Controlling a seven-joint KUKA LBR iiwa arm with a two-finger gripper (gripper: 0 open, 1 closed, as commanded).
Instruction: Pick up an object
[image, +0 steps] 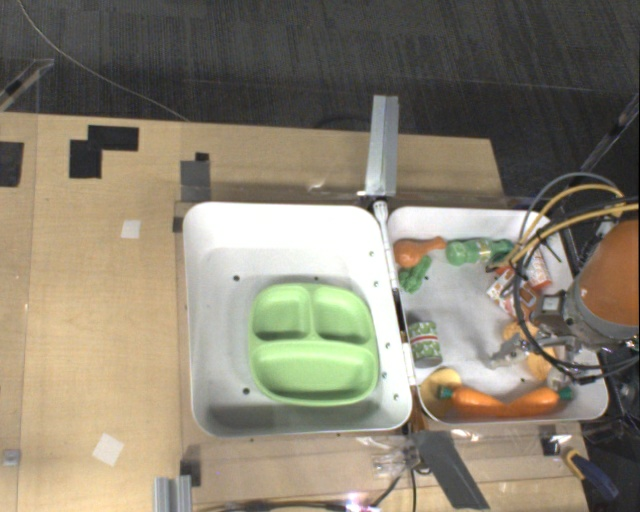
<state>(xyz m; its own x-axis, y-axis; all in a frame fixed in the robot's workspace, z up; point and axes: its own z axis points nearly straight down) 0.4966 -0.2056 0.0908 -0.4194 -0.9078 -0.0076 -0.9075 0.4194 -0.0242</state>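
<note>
Overall, green-labelled can (424, 343), writing unreadable.

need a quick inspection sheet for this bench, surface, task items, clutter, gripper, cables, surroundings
surface: wooden bench bearing two white bins side by side.
job's things: right bin holds a carrot, small can, green bottle, orange toy.
clutter: green divided tray in left bin.
grippers: gripper low over the right bin; finger state unclear.
cables: yellow and black cables loop above the wrist.
surroundings: dark carpet beyond the bench.
</note>
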